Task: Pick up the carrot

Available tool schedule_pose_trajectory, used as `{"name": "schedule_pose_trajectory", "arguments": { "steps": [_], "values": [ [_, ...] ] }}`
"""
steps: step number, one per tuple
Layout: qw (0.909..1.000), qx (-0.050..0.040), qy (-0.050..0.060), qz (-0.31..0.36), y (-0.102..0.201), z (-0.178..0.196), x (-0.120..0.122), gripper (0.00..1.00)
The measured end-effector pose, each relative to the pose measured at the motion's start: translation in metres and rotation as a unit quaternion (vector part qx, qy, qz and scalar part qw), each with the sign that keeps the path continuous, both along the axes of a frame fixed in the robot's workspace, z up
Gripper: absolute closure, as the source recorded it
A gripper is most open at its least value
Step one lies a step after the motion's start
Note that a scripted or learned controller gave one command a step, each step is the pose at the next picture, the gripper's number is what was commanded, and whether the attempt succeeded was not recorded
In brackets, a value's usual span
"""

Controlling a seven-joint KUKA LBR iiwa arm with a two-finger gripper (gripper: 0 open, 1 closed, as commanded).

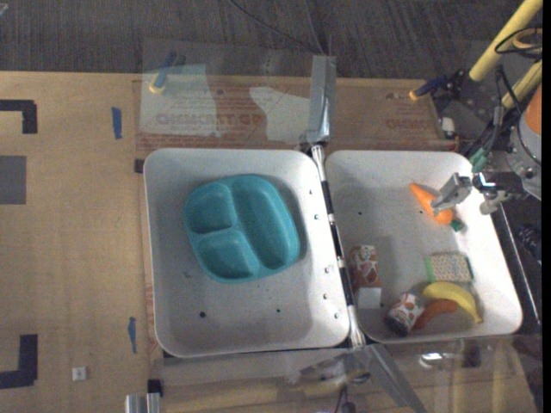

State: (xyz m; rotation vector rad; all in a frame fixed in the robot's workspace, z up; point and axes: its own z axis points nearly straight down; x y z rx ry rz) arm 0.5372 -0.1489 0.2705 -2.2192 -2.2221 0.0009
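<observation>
The carrot is a short orange piece lying in the right bin, near its far right side, with a small green tip at its near end. My gripper hangs over the bin's right edge, just to the right of the carrot. Its two grey fingers stand apart, so it is open. The left finger overlaps the carrot's right end, and most of the carrot lies outside the gap. Nothing sits between the fingers.
The left bin holds a teal divided plate. In the right bin's near part lie a small carton, a white cube, a can, a banana, a reddish item and a patterned packet. Cables and yellow tubing sit at the back right.
</observation>
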Motion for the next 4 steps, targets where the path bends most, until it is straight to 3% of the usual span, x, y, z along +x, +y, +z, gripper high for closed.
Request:
{"name": "schedule_pose_trajectory", "arguments": {
  "steps": [1, 2, 3, 4],
  "values": [
    [0.9819, 0.0003, 0.001, -0.189, 0.004, -0.074, 0.028, 0.0],
    [0.9868, -0.0011, -0.001, -0.162, -0.045, -0.123, 0.069, 0.0],
    [0.9917, 0.0013, -0.002, -0.128, -0.057, -0.174, 0.077, 0.0],
    [0.9917, -0.0002, -0.002, -0.128, -0.058, -0.165, 0.076, 1.0]
  ]
}}
